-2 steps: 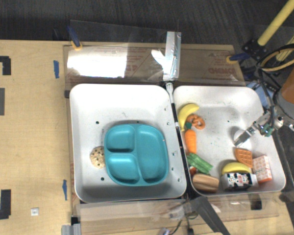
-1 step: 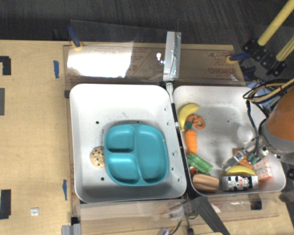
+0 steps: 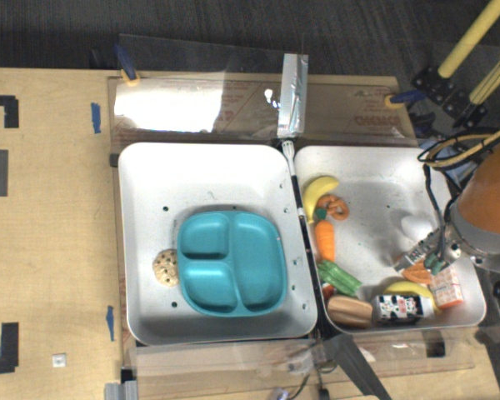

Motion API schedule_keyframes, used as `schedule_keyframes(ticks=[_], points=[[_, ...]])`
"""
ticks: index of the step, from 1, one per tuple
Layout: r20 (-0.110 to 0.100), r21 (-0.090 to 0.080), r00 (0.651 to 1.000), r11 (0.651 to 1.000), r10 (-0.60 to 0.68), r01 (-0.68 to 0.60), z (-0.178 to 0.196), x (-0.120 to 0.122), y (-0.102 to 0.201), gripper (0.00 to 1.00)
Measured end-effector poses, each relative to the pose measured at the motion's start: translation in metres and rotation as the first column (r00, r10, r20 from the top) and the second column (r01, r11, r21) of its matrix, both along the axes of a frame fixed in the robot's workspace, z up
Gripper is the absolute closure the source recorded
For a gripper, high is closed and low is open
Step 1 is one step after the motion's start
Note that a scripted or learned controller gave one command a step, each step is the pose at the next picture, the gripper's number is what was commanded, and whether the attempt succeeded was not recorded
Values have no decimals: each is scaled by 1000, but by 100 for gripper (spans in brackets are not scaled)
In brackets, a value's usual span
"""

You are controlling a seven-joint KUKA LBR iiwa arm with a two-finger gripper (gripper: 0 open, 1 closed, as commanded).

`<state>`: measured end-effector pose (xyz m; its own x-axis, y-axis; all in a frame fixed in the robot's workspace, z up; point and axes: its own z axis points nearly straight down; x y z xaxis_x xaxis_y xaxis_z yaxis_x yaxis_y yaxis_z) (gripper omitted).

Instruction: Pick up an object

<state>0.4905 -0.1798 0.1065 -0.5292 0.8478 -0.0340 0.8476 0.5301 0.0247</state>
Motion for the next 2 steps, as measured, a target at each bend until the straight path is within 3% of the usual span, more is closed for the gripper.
schedule_keyframes(ticks=[1, 2], points=[[-15, 24, 939, 938, -345, 345, -12, -2, -11, 100], [-23, 21, 825, 824, -565, 565, -14, 18, -5, 100]])
